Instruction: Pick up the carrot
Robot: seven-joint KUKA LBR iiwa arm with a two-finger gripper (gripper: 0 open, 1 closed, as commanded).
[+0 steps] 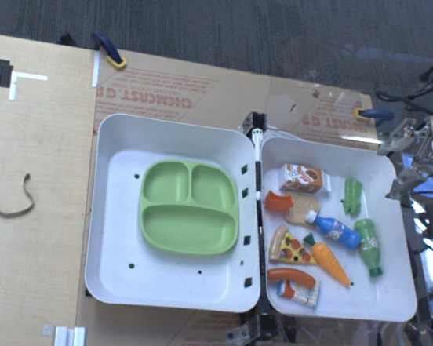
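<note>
The carrot (pixel 332 263) is orange with a small green top and lies slanted in the right bin (pixel 389 306), near its front middle. It rests between a pizza slice (pixel 291 248) on its left and a green bottle (pixel 368 244) on its right. My gripper (pixel 408 171) hangs over the right bin's far right rim, well behind and to the right of the carrot, with nothing seen in it.
The right bin also holds a blue bottle (pixel 335 230), a green vegetable (pixel 352 196), a snack packet (pixel 303 178), a red-orange piece (pixel 285 205) and a sausage (pixel 294 277). A green divided plate (pixel 191 207) sits in the left bin (pixel 108 217). Cables crowd the right edge.
</note>
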